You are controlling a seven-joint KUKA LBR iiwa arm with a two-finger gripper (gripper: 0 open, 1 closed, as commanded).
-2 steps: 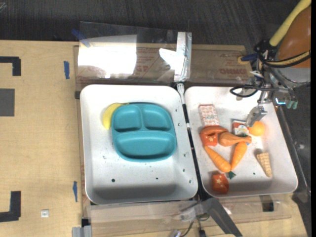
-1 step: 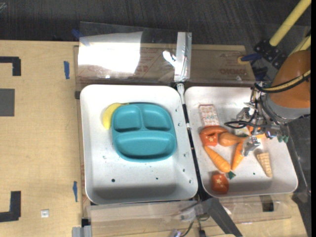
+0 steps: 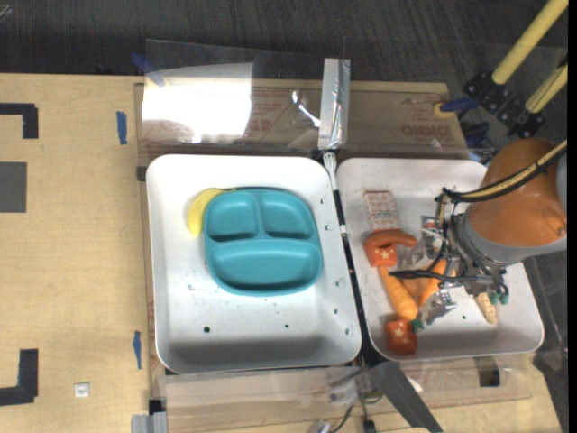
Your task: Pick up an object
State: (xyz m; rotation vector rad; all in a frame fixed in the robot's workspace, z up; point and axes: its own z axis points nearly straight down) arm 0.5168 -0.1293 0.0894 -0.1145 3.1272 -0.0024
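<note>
Right bin (image 3: 523, 332): a carrot (image 3: 400, 294) lies with its long axis running from upper left to lower right, just beside the end effector (image 3: 448, 289), which sits low among the clutter; whether it is clenched or released cannot be told. Around the carrot crowd an orange piece with a star mark (image 3: 386, 246), a small red item (image 3: 401, 334) near the front wall and a packet (image 3: 380, 207) with unreadable print. Left bin (image 3: 180, 323): a teal divided plate (image 3: 263, 240) over a yellow object (image 3: 198, 210).
</note>
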